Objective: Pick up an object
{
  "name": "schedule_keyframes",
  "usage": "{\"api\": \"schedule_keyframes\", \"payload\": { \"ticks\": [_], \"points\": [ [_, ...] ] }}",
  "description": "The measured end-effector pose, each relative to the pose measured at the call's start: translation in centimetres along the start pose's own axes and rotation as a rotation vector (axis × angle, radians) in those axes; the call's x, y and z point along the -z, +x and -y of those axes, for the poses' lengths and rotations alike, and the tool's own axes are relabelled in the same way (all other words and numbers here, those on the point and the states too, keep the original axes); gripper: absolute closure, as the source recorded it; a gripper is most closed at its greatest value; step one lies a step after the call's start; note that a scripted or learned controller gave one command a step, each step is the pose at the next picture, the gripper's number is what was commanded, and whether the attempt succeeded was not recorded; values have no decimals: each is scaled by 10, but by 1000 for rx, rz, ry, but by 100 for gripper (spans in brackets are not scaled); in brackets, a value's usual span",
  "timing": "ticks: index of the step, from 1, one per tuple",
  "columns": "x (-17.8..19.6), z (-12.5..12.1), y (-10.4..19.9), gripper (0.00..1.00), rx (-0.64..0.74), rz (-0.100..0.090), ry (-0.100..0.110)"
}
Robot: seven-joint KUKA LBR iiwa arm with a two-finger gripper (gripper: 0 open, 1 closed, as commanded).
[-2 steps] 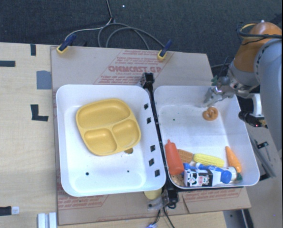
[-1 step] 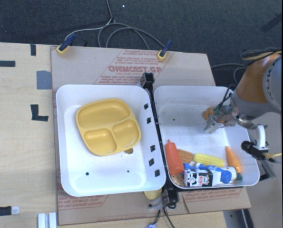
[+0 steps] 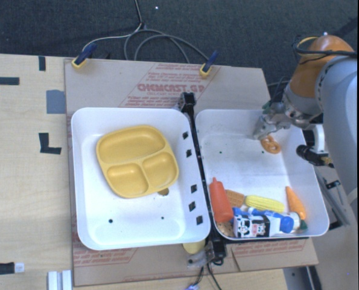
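My gripper [image 3: 265, 130] hangs over the far right part of the right bin [image 3: 239, 162], and a small orange ring-shaped toy [image 3: 271, 144] sits right under its tips, touching or nearly so. Whether the toy is between the fingers cannot be told. Along the bin's near edge lie a red bottle [image 3: 220, 200], a corn cob [image 3: 263, 203], a carrot [image 3: 295, 202] and a blue-and-white milk carton [image 3: 260, 223].
The left bin [image 3: 88, 222] holds a yellow divided plate [image 3: 137, 160] with a small dark item [image 3: 162, 192] at its near rim. A black divider with clips [image 3: 193, 162] runs between the bins. Cables [image 3: 143, 38] lie behind the bench.
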State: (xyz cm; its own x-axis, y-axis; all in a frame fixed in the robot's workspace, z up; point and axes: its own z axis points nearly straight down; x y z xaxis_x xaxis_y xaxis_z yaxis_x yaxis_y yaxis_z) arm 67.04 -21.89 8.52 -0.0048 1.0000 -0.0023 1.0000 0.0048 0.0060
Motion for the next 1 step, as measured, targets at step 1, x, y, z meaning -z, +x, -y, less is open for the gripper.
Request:
{"api": "schedule_keyframes", "payload": {
  "ticks": [1],
  "points": [
    [11,37,-5,100,-5,-1,8]
  ]
}}
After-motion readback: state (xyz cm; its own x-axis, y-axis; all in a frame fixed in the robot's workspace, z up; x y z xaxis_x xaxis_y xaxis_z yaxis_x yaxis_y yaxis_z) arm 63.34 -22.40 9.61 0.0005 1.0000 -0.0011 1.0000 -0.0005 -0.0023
